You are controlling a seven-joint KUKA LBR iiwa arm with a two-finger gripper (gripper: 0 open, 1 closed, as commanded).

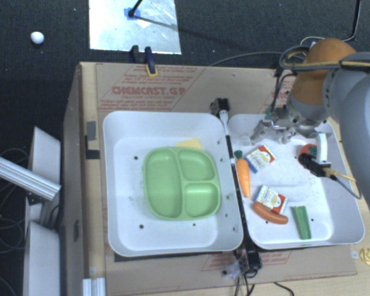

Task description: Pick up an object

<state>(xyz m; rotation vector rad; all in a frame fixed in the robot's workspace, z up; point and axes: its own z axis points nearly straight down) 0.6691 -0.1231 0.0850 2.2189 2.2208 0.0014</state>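
Gripper is hovering at the far edge of the right bin (clenched or released, I cannot tell). Carrot is lying along its left wall, probably light, stiff and slick, so I'm favouring its thicker middle.

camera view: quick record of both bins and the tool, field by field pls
left bin: green divided plate; yellow piece at the plate's far edge
right bin: carrot, far packet, near packet, sausage, green block
tool: at the right bin's far end, beyond the far packet
arm: reaches in from the view's right
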